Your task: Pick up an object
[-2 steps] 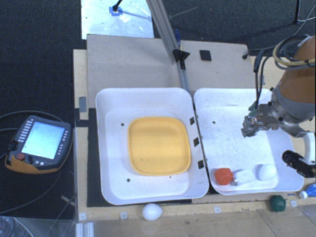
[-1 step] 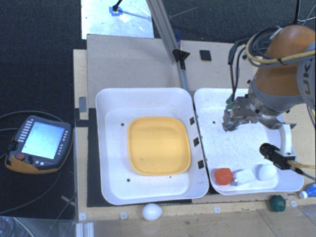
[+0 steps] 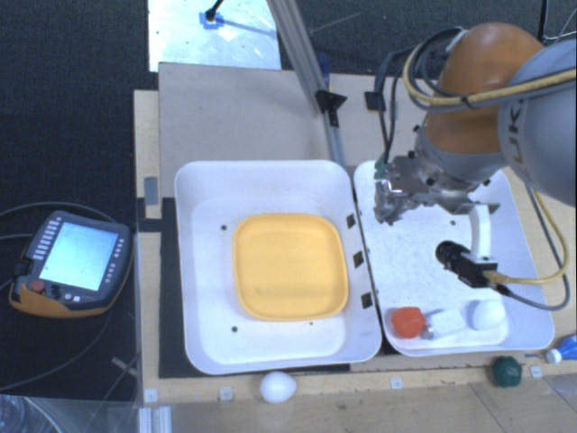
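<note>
1. An orange-red object (image 3: 407,322) lies in the right bin (image 3: 527,251), close to its near edge and toward the near-left corner.
2. Just beside it to the right sits a small white piece (image 3: 442,324), and farther right along the same edge a white rounded object (image 3: 487,314); the three form a loose row.
3. The gripper (image 3: 389,207) hangs over the far-left part of that bin, well apart from the row. From this angle its fingers are a dark cluster; I cannot tell whether they are spread or closed, and nothing is visible between them.
4. The grey arm with its orange band (image 3: 487,61) covers the bin's far-right part.
5. The left bin (image 3: 203,242) holds a yellow square plate (image 3: 290,265) lying flat near its middle.
6. Outside the bins, a white egg-like object (image 3: 278,387) rests on the bench just before the left bin's near edge, and a dark green ball (image 3: 507,371) lies near the right bin's near-right corner.
7. A handheld control pendant (image 3: 72,262) lies on the dark floor to the left.
</note>
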You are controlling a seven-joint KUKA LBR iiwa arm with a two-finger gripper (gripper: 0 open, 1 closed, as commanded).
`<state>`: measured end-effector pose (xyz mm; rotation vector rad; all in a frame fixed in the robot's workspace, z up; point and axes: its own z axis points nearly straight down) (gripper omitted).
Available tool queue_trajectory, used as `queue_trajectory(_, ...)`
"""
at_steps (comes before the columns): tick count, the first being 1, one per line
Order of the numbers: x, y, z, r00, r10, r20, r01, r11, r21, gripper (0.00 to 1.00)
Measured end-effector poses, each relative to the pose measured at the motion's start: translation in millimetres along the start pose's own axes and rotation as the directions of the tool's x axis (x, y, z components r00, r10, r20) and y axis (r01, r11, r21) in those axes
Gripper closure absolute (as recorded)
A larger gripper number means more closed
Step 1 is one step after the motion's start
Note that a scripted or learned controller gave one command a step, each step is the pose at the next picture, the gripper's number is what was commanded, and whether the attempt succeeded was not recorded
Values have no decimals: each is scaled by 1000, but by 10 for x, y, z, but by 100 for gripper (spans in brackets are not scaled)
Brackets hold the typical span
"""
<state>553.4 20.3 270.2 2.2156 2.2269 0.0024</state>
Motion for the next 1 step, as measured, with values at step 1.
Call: queue_trajectory(1, 426, 281, -2, 1000, 1, 0, -1, 1000, 0, 100)
